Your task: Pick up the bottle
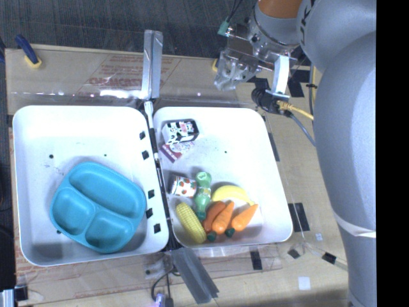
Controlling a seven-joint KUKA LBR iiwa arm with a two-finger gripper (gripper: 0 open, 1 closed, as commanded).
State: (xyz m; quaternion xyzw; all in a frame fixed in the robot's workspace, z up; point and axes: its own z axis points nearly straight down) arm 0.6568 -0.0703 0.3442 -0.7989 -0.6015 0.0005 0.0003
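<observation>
The bottle (202,196) is small and green, lying near the front of the right bin (268,171) with its cap toward the far side. It is wedged between a small printed can (183,186) on its left and a banana (231,193) and carrots (221,216) on its right. My gripper (230,75) hangs above the bench just beyond the right bin's far rim, well apart from the bottle and higher than it. Nothing hangs from it.
A corn cob (190,222) lies at the right bin's front left. A black-and-white carton (180,132) and a small packet (171,150) sit near its far left. The left bin (38,146) holds a blue divided plate (98,204). A raised divider (152,69) stands between the bins.
</observation>
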